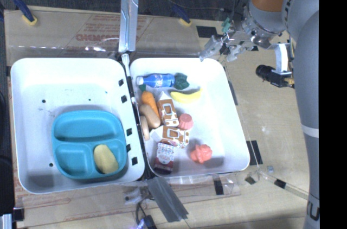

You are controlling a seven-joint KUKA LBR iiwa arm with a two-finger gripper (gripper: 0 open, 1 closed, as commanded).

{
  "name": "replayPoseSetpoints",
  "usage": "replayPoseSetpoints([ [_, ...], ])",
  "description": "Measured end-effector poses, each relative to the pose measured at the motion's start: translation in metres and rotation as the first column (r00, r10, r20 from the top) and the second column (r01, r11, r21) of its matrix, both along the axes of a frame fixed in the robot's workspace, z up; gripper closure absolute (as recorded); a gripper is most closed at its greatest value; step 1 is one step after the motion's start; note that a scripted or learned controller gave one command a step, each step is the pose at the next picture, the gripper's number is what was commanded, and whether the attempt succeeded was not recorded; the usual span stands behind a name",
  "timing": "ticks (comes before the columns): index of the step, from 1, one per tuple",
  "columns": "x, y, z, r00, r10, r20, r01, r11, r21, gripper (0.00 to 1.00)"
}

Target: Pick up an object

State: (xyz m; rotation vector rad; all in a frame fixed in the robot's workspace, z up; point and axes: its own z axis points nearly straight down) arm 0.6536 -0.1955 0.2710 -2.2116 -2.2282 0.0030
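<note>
Small food toys, among them a yellow banana (186, 95), lie clustered in the right bin (230, 130).

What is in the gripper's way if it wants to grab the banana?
Nothing visible. The gripper hangs over the right bin's back corner, and the banana lies uncovered just below it, beside a dark green item.

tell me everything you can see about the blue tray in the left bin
The blue tray is a light blue, plastic-looking divided plate with rounded corners. It has one wide compartment across the top and two smaller ones below. It lies flat in the lower half of the left bin. A yellowish potato sits in its lower right compartment; the other compartments look bare.
</note>
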Motion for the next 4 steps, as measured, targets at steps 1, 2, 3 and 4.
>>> replayPoseSetpoints([
  [1,-0.005,0.025,0.024,0.999,0.054,0.004,-0.054,0.999,-0.001,0.0],
  [2,-0.027,0.108,-0.077,0.997,0.071,-0.008,-0.071,0.998,0.002,0.0],
  [3,-0.009,0.078,-0.181,0.985,0.171,-0.001,-0.171,0.985,0.001,0.0],
  [4,-0.021,0.032,-0.089,0.956,0.294,0.008,-0.294,0.956,-0.005,0.0],
])
